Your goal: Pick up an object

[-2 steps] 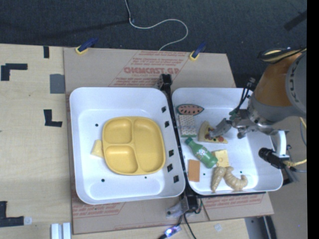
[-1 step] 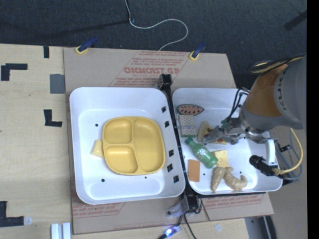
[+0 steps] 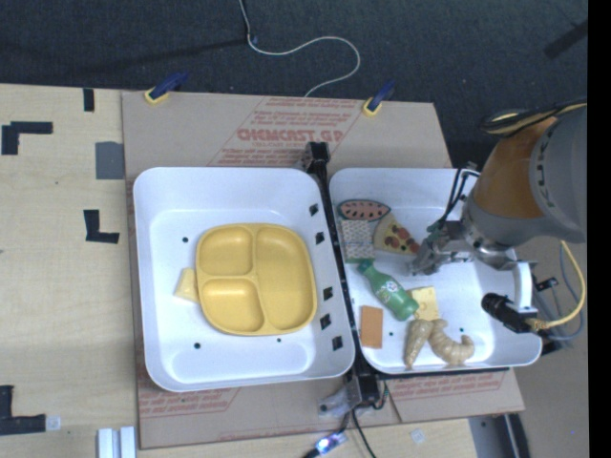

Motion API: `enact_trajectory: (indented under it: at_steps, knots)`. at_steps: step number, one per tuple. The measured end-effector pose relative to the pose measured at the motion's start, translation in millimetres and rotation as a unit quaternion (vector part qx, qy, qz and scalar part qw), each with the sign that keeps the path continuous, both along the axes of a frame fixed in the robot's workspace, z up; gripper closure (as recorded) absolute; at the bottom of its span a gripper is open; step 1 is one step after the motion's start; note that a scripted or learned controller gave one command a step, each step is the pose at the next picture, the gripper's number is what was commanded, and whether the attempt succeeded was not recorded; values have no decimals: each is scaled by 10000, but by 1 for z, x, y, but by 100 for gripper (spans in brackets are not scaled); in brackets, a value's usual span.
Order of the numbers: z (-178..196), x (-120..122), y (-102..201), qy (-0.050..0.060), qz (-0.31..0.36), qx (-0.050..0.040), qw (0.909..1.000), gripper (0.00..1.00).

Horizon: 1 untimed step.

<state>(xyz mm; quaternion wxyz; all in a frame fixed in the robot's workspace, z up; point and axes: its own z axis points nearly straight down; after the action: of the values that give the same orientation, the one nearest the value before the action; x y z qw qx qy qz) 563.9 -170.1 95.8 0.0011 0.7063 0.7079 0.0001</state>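
1. We saw the gripper [image 3: 428, 261] low over the right bin [image 3: 496, 349], just right of the pizza slice [image 3: 395, 238]; we could not tell its state or whether it held anything.
2. Near it lay the green bottle [image 3: 388, 289], a cheese piece [image 3: 425, 301], an orange card [image 3: 371, 326] and ginger root [image 3: 435, 340].
3. The left bin [image 3: 162, 208] held a yellow divided plate [image 3: 256, 278].

Behind the claw [image 3: 427, 260] you have dark carpet [image 3: 115, 17] with a thin white cable [image 3: 305, 51] looping across it. Left of the claw, a brown cardboard sheet [image 3: 286, 127] (red print on it) covers the pale wooden bench [image 3: 57, 256], clipped by two clamps [image 3: 167, 86].
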Motion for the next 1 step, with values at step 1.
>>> enact_trajectory:
  at_steps: [1]
  knots:
    - [48,-2,10,-5,0,8,10000,100]
